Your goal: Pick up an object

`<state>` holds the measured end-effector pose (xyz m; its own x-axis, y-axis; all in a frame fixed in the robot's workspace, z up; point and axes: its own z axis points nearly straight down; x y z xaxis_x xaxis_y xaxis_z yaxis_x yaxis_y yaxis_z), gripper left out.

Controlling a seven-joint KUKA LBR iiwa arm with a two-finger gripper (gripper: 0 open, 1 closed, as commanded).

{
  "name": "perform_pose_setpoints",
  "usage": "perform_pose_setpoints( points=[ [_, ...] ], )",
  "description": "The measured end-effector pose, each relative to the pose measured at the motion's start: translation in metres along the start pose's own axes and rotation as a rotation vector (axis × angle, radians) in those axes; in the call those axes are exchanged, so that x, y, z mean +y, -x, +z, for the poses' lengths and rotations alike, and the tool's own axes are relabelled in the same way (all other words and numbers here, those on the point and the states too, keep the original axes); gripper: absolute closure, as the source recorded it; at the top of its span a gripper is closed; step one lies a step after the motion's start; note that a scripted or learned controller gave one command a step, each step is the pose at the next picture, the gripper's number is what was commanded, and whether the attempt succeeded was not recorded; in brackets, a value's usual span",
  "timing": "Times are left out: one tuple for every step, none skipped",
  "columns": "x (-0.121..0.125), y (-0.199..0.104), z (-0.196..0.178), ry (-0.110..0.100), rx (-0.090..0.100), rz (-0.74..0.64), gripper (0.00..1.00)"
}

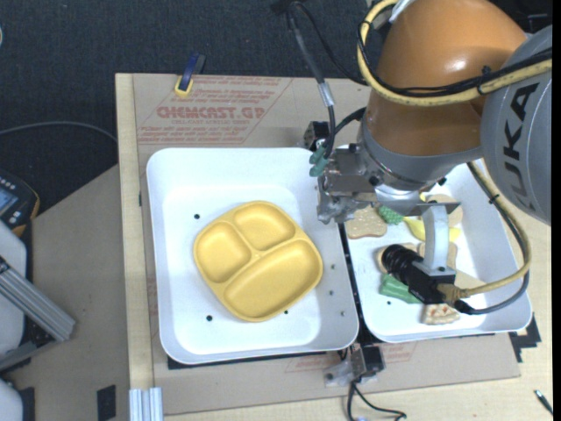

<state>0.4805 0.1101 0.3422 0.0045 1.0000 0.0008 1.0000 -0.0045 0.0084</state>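
The arm (438,77) reaches in from the right and hangs over the inner side of the right bin (507,248), its orange band uppermost. The tool (337,200) sits low at the seam between the two bins, just above the right bin's left rim. Its working end is hidden under the wrist, so it cannot be told whether the tool is released or clenched, and nothing can be seen held in it.

The left bin (166,235) holds one thing: a yellow plate (257,260) with three compartments. It lies flat near the bin's middle, turned at a slant to the walls and well apart from the tool.

The right bin holds several small things, partly covered by the arm. A tan piece (365,226), cookie-like in shape, lies flat just beside the tool, near the left wall. A green bit (390,213) lies right next to it, on its far side, under the wrist. A green piece (396,289) lies nearer the front wall, and a tan scrap (438,312) rests close to the front rim. Another pale scrap (443,202), possibly of the same kind, shows by the arm toward the back; the view there is too crowded to be sure.

Both bins stand side by side, touching, on the tabletop (219,112), which bears red printed lettering behind the left bin. A blue and yellow clip (187,75) sits at the far edge.
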Motion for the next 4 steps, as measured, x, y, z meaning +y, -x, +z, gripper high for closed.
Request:
perform_pose_setpoints(
  points=[
    [0.000,-0.003,-0.006,-0.006,-0.001,-0.005,1.00],
    [0.000,-0.004,-0.016,-0.004,-0.001,-0.006,1.00],
    [-0.002,0.026,0.039,-0.016,-0.002,0.000,1.00],
    [0.001,0.022,-0.078,0.007,0.003,-0.006,1.00]
  ],
)
